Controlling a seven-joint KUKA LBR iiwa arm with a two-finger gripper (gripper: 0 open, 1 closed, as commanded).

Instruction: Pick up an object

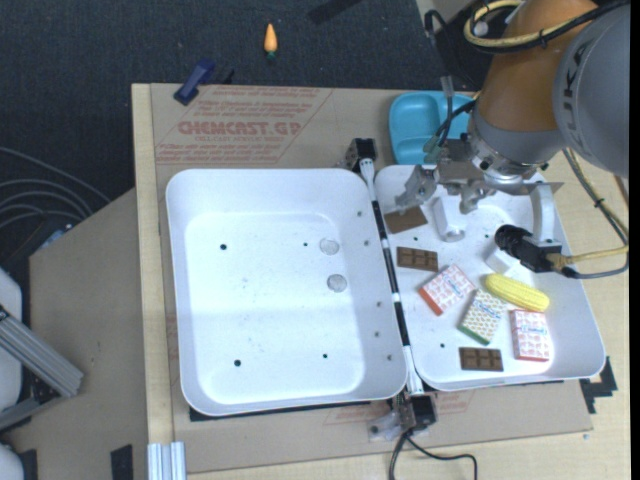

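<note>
Where dark carpet (80, 28) spreads, bench (250, 128) stands.

Cut off by the top and right edges: grey arm (545, 58), orange band included. Hidden beneath its wrist: far corner of the right bin (572, 330) and the right side of a light-blue container (410, 123) just behind that bin. Partly covered by the arm: a flat brown piece (405, 220) (chocolate-like, hard to say more). Too small to read: print on the orange-edged packet (446, 288), the green-dotted packet (483, 316) and the pink packet (530, 335). Too small to name: an orange speck (270, 38) on the dark floor, a blue thing (193, 82) at the far left corner of the table (250, 143), two pale round spots (337, 283) in the left bin (172, 203). Cropped at the left edge: grey cables (40, 198) and a metal rail (40, 353).
</note>
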